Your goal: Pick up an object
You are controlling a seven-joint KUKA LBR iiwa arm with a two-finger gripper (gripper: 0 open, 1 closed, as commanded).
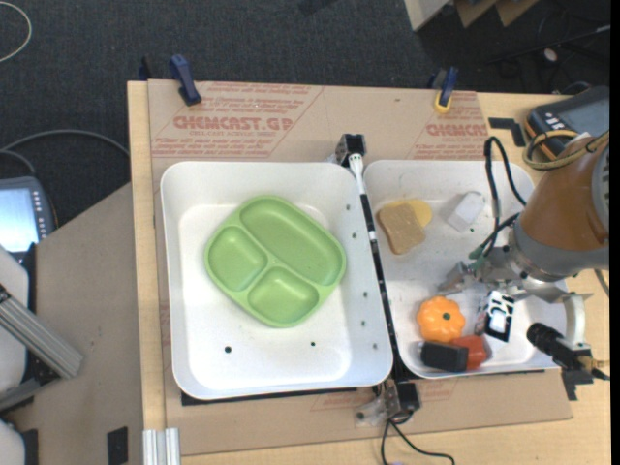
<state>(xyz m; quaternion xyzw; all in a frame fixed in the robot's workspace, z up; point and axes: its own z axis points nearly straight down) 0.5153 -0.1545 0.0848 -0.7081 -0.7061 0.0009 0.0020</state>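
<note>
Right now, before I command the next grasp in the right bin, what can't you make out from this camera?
- Gripper: finger state unreadable in the camera view; wrist and cables crowd it.
- Right bin: its far-right floor is hidden under the arm.
- Black object and the red piece beside it: too small to identify.
- Pale object: white on white, outline blurred.

From my console the arm [572, 211] shows as a fat rounded body with a broad orange band, grey metal below it toward the wrist. Black cables loop along its left side, one curving up toward the far edge. At the wrist I see a silvery metal assembly, with a small white plate bearing black markings [500, 316]. A black cylindrical piece [548, 341] sticks out at the near right, next to a pale bracket.
</note>
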